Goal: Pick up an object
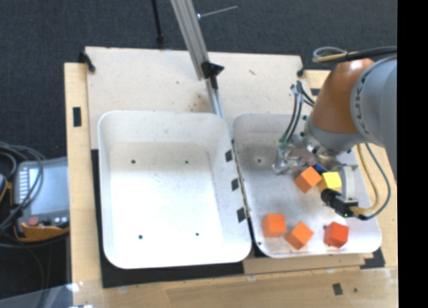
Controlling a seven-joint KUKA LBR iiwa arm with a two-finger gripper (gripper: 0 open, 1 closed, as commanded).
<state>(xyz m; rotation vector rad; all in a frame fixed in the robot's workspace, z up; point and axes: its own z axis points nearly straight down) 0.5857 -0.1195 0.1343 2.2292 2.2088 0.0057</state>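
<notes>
At far left a grey control pendant (37, 196) with cables lies off the pale wooden worktop (77, 166). The left bin (110, 166) is smooth white plastic with rounded corners, its floor speckled with dark scuffs. A ribbed aluminium rail (189, 29) slants down between the bins. In the right bin (257, 139), three matte orange blocks sit along the near wall: one cube (274, 224), a tilted one (300, 234), a redder one (336, 234). Above them an orange block (308, 179) touches a yellow block (332, 180). The metallic end effector (287, 162) hangs just beside these; whether it is released or clenched cannot be told. No writing is legible.
</notes>
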